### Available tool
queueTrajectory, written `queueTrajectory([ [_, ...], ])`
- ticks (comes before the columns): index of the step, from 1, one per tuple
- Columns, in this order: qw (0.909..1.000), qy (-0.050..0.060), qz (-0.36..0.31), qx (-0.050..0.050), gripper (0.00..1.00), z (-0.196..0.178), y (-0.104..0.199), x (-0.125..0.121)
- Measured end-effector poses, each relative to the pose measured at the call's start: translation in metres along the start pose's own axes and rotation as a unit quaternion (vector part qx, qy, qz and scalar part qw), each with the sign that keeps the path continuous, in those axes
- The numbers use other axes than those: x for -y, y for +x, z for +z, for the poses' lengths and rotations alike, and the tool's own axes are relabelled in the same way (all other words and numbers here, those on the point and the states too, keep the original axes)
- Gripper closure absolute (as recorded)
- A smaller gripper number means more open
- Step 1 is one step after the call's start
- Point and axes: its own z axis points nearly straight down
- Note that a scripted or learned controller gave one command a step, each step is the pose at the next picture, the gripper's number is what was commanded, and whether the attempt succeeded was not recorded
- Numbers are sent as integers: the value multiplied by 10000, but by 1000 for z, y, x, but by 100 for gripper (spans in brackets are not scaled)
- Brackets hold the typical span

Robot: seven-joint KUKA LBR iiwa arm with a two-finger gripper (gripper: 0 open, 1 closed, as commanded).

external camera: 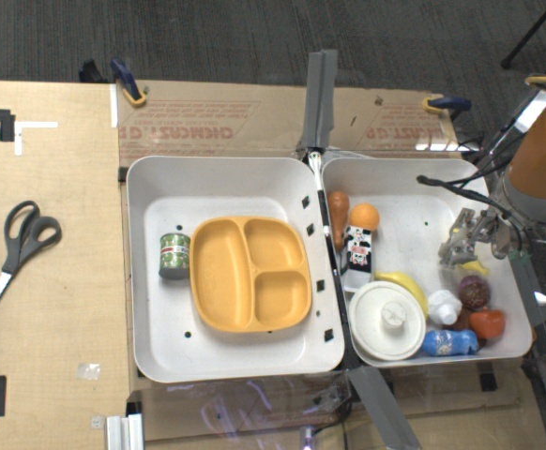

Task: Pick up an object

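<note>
My gripper (457, 248) hangs low over the right side of the right bin (414, 190), just above a small yellow piece (476, 268) and a dark red plum (474, 292). Nothing is visibly held. Below the plum lie a red fruit (488, 323), a white ball (442, 305) and a blue bottle (450, 343). Left of these are a white round bowl (386, 320), a banana (405, 284), a cow-patterned carton (358, 249), an orange ball (363, 217) and an orange carrot (338, 206).
The left bin (151, 326) holds a yellow divided plate (251, 273) and a green can (174, 254). Scissors (20, 242) lie on the wooden bench at far left. A grey divider bar (320, 101) runs between the bins at the back.
</note>
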Motion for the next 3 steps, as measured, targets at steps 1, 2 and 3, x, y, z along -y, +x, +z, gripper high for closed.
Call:
queueTrajectory([
  [1, 9958, -2, 911, -32, 100, -25, 20, -59],
  [2, 9958, 0, 911, -33, 0, -24, 20, -59],
  [3, 9805, 21, 1964, 102, 0, 4, 106, -64],
])
